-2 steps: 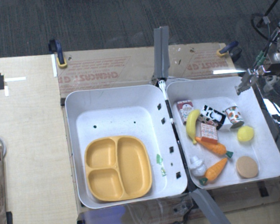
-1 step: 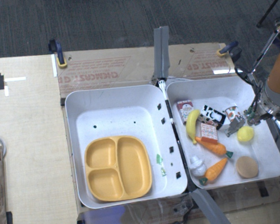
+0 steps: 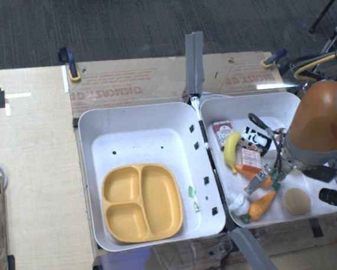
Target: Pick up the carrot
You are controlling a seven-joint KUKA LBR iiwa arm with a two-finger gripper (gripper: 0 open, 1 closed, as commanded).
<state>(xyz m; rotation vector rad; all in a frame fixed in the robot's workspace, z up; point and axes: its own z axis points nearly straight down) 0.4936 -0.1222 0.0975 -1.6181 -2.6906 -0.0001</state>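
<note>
Carrot [image 3: 262, 205] lies in the right bin [image 3: 283, 99] just below the jaws [image 3: 264, 180], whose opening I cannot tell.

Carrot [image 3: 262, 205] in right bin [image 3: 292, 97], beside roll [image 3: 296, 201]

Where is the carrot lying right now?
The carrot lies in the right bin, near its front edge, just below the gripper and left of a round tan object.

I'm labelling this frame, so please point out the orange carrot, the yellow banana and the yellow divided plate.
orange carrot [image 3: 262, 203]: camera view, middle of its body.
yellow banana [image 3: 232, 147]: camera view, middle of its curve.
yellow divided plate [image 3: 142, 201]: camera view, its central ridge.
</note>
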